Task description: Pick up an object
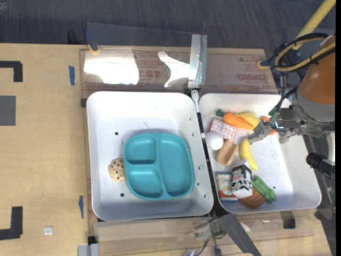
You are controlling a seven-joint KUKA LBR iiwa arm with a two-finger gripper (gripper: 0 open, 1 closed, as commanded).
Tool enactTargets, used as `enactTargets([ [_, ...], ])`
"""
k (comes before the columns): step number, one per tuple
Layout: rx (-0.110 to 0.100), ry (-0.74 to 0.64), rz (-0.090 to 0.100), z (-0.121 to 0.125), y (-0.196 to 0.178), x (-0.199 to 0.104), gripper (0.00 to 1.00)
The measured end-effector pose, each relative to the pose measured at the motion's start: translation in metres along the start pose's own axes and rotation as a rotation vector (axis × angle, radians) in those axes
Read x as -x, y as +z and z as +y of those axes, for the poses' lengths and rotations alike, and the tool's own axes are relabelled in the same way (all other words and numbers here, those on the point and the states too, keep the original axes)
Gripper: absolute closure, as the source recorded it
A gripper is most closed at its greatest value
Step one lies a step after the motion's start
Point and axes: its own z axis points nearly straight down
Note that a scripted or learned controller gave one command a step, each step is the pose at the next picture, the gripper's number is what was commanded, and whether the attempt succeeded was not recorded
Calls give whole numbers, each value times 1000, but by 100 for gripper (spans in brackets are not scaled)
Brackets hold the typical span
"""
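Observation:
My gripper (pixel 259 133) hangs low over the upper middle of the right bin (pixel 303 196), reaching in from the right. Its tip is just right of an orange carrot (pixel 237 121) and a yellow banana-like piece (pixel 250 118), and just above a second yellow banana (pixel 247 154). To the left lie a red-and-white packet (pixel 221 128), a white egg (pixel 214 142) and a tan bread roll (pixel 227 152). Nearer the front are a black-and-white milk carton (pixel 241 178), a green vegetable (pixel 265 190), a brown item (pixel 253 200) and a small printed box (pixel 224 181).
The left bin (pixel 106 116) holds a teal divided plate (pixel 158 165) and a cookie (pixel 116 169) beside the plate's left edge. A ridge where the two bins meet (pixel 202 143) runs between them. The arm's orange band (pixel 319 84) and cables (pixel 293 55) stand at the right.

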Motion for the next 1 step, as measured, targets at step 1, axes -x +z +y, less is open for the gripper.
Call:
enactTargets([
  [1,7,-1,-2,61,114,14,0],
])
